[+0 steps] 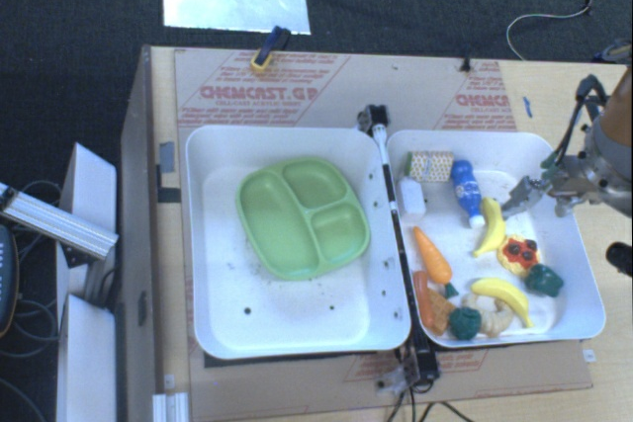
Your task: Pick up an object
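Your gripper (518, 200) hangs over the right bin (584, 311), and you cannot tell how it is set. Just beside its tip, toward the bin's middle, lies a yellow banana (491, 227), with the blue bottle (466, 190) just beyond. Below it sit a pizza slice (519, 254) and broccoli (544, 281).

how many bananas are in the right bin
2. One banana lies near the middle of the right bin, just below the blue bottle. The other banana lies near the front edge, beside the broccoli. More could be hidden under the pile.
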Available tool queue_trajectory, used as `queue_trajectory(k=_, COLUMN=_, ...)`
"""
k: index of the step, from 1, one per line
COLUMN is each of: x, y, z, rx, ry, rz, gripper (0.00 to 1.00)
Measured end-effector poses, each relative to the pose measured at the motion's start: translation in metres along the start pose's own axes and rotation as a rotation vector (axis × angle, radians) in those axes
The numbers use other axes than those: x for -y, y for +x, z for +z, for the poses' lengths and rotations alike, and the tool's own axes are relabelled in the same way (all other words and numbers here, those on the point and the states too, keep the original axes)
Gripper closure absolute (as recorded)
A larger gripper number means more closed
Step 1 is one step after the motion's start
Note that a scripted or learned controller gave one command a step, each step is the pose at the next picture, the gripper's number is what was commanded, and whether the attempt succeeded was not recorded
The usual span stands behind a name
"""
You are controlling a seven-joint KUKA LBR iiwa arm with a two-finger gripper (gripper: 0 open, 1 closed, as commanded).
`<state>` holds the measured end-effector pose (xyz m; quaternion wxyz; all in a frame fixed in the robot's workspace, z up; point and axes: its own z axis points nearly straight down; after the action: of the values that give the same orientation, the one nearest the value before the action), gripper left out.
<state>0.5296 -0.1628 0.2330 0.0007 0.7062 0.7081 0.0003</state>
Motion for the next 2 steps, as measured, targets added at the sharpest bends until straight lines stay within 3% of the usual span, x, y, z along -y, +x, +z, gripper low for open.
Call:
queue_trajectory(k=1, x=-0.054, y=-0.009, z=0.119, rx=-0.001, ry=0.002, rz=-0.001, gripper=0.0)
queue_trajectory(k=2, x=-0.055, y=-0.009, z=0.107, rx=0.001, ry=-0.003, rz=-0.002, gripper=1.0)
